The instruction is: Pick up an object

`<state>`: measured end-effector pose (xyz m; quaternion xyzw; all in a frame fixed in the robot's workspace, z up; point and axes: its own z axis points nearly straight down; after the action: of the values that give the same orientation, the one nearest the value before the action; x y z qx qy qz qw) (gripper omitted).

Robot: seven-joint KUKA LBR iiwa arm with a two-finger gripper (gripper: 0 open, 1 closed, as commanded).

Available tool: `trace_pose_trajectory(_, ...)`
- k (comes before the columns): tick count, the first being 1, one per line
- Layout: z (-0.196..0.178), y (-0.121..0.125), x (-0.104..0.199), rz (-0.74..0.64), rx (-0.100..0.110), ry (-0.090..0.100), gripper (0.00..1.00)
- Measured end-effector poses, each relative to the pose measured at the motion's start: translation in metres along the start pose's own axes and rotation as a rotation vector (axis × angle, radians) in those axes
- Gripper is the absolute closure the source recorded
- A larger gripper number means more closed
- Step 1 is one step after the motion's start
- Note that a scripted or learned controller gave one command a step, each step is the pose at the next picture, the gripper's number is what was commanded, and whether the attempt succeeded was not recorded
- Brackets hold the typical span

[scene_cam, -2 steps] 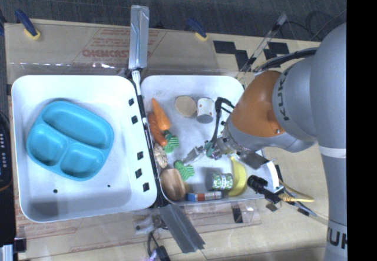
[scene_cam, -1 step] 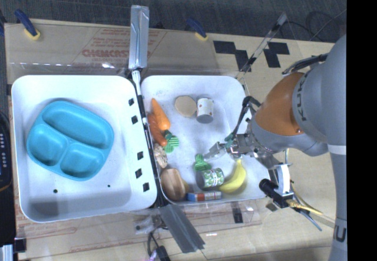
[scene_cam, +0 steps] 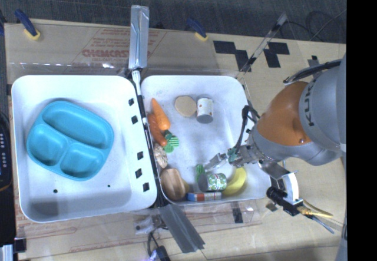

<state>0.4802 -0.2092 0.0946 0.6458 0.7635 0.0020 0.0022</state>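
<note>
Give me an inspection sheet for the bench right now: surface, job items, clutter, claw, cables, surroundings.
Surface: two white bins side by side, left bin and right bin, on a cardboard-covered bench.
Job's things: right bin holds a carrot, round tan disc, small white cup, green can, banana, brown wooden piece and marker.
Clutter: blue divided tray in the left bin.
Claw: claw low in the right bin, just above the green can; nothing visibly between its fingers.
Cables: dark cable along the right bin's right rim.
Surroundings: blue clamps at the bench's far edge; dark floor beyond.
</note>
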Motion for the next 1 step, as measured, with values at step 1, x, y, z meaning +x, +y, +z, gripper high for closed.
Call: trace_pose_trajectory(1,0.0,-0.0001,0.0001,-0.049,0.001,0.0,0.0)
